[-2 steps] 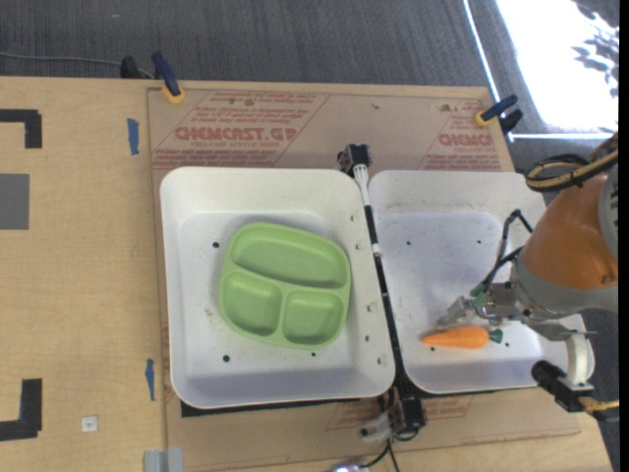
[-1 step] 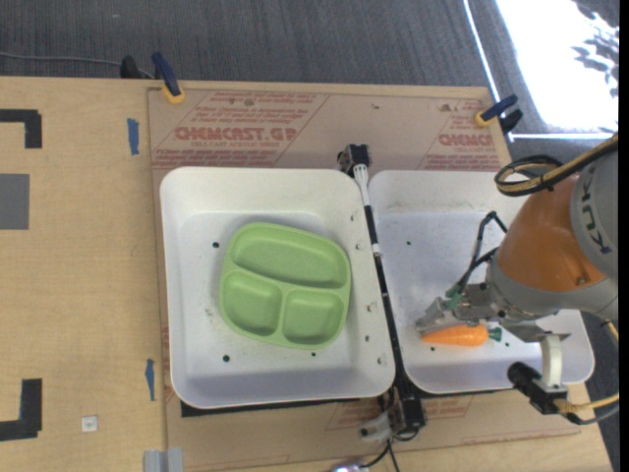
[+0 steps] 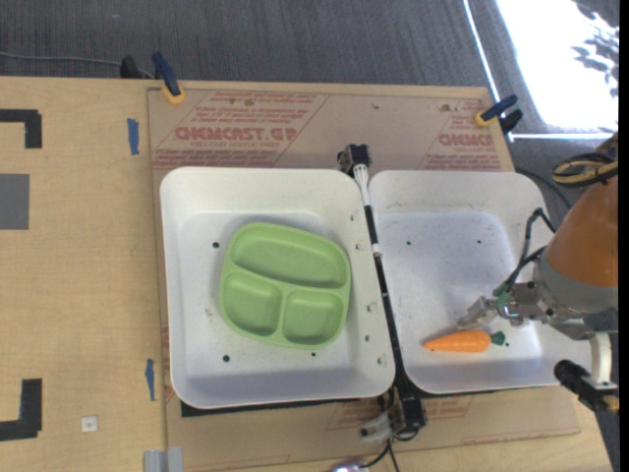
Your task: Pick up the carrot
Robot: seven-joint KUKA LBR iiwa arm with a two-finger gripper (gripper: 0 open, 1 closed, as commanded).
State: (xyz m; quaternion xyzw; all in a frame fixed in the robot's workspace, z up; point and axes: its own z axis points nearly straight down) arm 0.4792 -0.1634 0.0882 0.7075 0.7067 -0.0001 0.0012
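An orange carrot (image 3: 457,342) with a small green tip at its right end lies flat near the front of the right bin (image 3: 432,234). My gripper (image 3: 488,312) reaches in from the right and hangs just above and to the right of the carrot. Its metal fingers (image 3: 479,310) point left and down toward the carrot's right end, and nothing shows between them. The carrot rests on the bin floor, apart from the fingers.
A green divided plate (image 3: 285,285) lies in the left bin (image 3: 192,264). A black cable and clips run along the ridge between the bins (image 3: 371,244). The arm's orange band (image 3: 595,234) sits over the right bin's right wall.
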